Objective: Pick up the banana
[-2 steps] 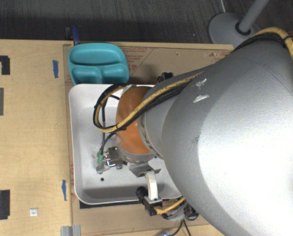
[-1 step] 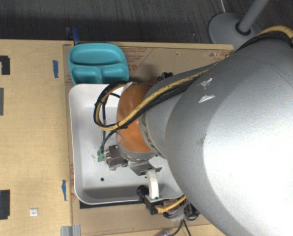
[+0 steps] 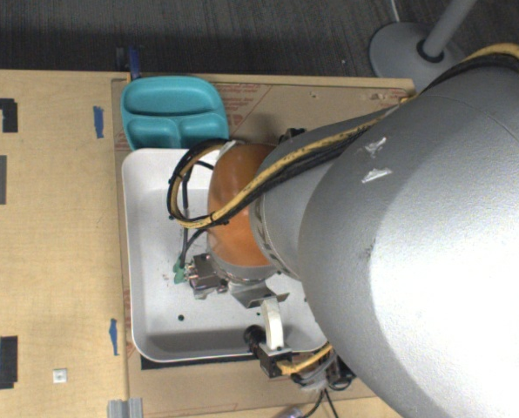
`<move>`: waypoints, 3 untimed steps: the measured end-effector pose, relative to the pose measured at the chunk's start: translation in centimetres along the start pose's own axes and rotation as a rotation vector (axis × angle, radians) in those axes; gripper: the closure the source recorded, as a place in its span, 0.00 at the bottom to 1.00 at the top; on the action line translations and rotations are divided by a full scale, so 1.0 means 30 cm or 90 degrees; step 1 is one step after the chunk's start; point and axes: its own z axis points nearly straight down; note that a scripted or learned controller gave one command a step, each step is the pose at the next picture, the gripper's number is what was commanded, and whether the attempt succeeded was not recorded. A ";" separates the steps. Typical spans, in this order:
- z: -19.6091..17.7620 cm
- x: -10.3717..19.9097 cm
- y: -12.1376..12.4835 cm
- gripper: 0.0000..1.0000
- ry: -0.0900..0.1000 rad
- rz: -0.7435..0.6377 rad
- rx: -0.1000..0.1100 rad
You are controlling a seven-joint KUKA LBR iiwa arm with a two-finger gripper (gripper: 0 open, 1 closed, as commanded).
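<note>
My grey arm (image 3: 399, 233) reaches in from the right and covers most of the bench. Its orange band (image 3: 233, 207) hangs over the middle of the white bin (image 3: 151, 259). Below the band, the wrist and gripper body (image 3: 203, 277) point down into the bin, with a small green part at their left side. Black and yellow cables (image 3: 185, 194) loop beside the band. The arm hides the right half of this bin and whatever lies under it.
A teal moulded tray (image 3: 174, 111) sits just beyond the bin's far edge. The bin rests on a brown cardboard bench top (image 3: 50, 233) marked with blue tape. A white bracket (image 3: 273, 325) on the arm hangs near the bin's front rim.
</note>
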 end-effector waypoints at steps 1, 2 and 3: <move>-0.032 0.001 0.001 1.00 0.000 0.000 0.000; -0.064 0.002 0.001 1.00 0.000 -0.001 0.000; -0.097 0.004 0.002 1.00 0.000 -0.001 0.000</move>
